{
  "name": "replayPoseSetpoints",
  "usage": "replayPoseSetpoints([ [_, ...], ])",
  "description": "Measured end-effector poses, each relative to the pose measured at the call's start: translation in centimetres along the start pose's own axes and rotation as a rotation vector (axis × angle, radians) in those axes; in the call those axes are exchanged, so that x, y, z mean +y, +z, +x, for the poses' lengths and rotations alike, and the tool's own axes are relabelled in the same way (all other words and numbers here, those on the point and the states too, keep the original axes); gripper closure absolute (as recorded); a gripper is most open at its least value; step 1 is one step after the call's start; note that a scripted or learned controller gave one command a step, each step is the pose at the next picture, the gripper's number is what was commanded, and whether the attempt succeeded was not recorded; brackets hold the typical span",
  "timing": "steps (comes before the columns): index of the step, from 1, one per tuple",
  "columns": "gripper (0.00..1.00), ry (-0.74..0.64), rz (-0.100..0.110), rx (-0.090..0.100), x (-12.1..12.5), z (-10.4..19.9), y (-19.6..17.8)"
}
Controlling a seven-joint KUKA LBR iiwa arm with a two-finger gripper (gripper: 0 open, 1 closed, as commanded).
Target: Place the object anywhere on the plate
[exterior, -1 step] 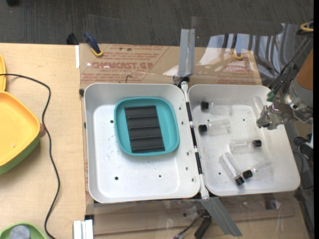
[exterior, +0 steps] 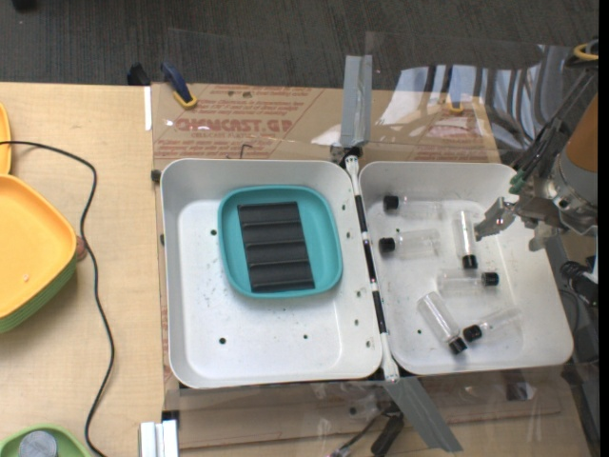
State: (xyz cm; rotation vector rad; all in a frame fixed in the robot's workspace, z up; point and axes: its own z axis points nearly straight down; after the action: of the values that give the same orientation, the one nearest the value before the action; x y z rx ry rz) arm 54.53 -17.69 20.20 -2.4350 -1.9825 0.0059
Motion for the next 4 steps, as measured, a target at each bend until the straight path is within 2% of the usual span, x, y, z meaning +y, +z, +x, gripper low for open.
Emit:
replayPoseSetpoints([
  [1, 0.0, 0.035, -0.002, 0.0, -0.7, -3.4, -9.1],
  [2, 0.0, 0.202, 0.0, -0.001, -3.1, -3.7, -23.8],
  [3, 0.0, 0.332, 0.001, -0.001, -5.6, -4.5, -23.8],
  [4, 0.0, 0.418, 0.0, -0.001, -3.8, -4.5, -23.8],
])
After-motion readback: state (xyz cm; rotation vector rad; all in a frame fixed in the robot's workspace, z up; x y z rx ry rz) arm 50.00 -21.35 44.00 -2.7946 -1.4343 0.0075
